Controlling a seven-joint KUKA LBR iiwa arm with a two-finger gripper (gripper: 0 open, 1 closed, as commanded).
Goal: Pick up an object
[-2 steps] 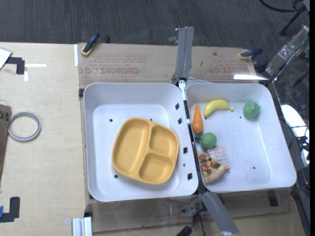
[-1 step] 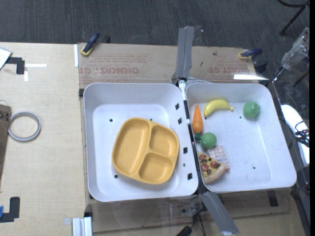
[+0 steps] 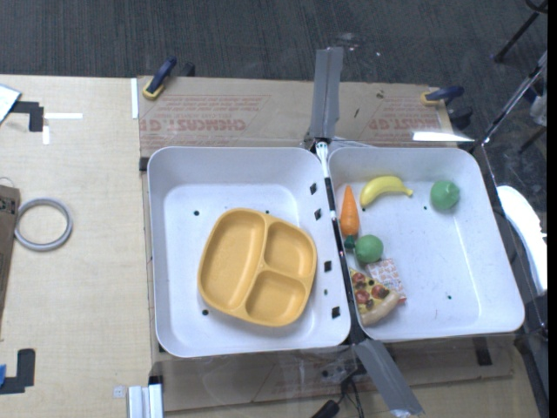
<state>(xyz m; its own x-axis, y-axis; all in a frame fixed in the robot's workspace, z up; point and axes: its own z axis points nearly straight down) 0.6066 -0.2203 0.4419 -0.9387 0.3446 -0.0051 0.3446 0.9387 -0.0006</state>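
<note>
Spanning most of the bench [image 3: 78,320], two white bins sit side by side, sharing a middle wall. Left bin [image 3: 174,177] holds a yellow divided plate [image 3: 258,267], three compartments, lying slightly toward the near edge and turned a bit off square. Right bin [image 3: 470,294] holds all the small stuff, mostly crowded along its left wall.

Near-left corner of the right bin: pizza slice toy [image 3: 376,290], flat, tip pointing toward the near wall. Just beyond it, a dark green round toy [image 3: 369,248], looks like it's touching the carrot [image 3: 349,212], whose long axis runs along the left wall, far to near. Banana [image 3: 384,188] lies near the far wall, long axis roughly left-right, curved. Light green ball [image 3: 445,195] sits apart toward the far-right corner, clear on all sides. Tape roll [image 3: 41,224] lies on the bench's left side, outside the bins.

Gripper state: cannot tell, nothing here settles it. Nothing is picked up yet.

Judgement: arm comes in from the right, so the light green ball is the nearest candidate and the most isolated, easiest approach. Banana next; fingers would need to close across its short axis, i.e. far-near. Carrot and dark green toy are farthest from the right edge, tight to the wall and each other, so crowding is likely.
</note>
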